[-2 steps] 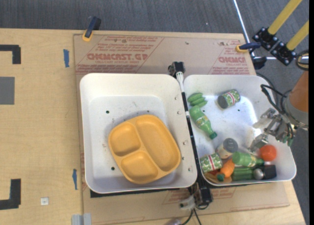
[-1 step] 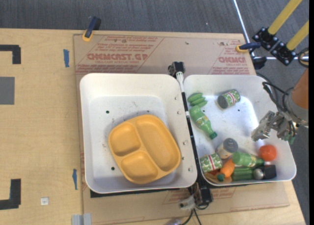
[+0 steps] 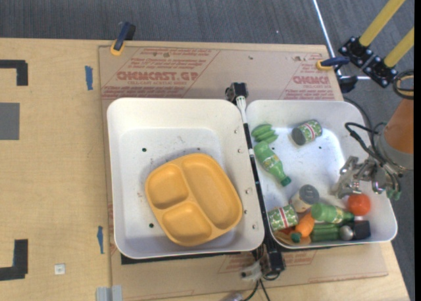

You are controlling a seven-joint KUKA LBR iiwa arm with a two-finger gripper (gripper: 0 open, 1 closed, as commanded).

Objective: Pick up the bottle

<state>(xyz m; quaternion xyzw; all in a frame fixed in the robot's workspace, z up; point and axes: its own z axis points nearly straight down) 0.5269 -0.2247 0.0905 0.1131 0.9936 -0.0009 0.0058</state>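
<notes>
The brown cardboard sheet [image 3: 197, 69] under the bins carries red print reading "CHEMCAST GP" near its far left corner, and the same print shows partly near its far right corner, cut by the right bin's rim. An orange clamp [image 3: 121, 37] grips the sheet's far left corner.

The left bin [image 3: 125, 162] holds one yellow divided plate [image 3: 192, 198] with three sections, lying toward the bin's near edge.

The right bin [image 3: 329, 152] holds a mixed lot. A small can [image 3: 306, 131] with a green and white label lies on its side near the far edge; its writing is too small to read. A green leafy piece [image 3: 264, 133] lies by the far left corner. The green bottle [image 3: 272, 163] lies on its side along the bin's left edge, just below that leafy piece, neck pointing toward the near right. Along the near edge sit a red and green can [image 3: 283, 216], an orange carrot-like piece [image 3: 304, 226], a grey round lid [image 3: 308, 194], a green and dark bottle [image 3: 332, 231] lying flat, and a red tomato [image 3: 359, 204].

The claw [image 3: 358, 178] hangs by the bin's right edge, just above the tomato; I cannot tell whether it is spread or pressed together. The green bottle lies well apart from it, across the bin at the opposite edge
</notes>
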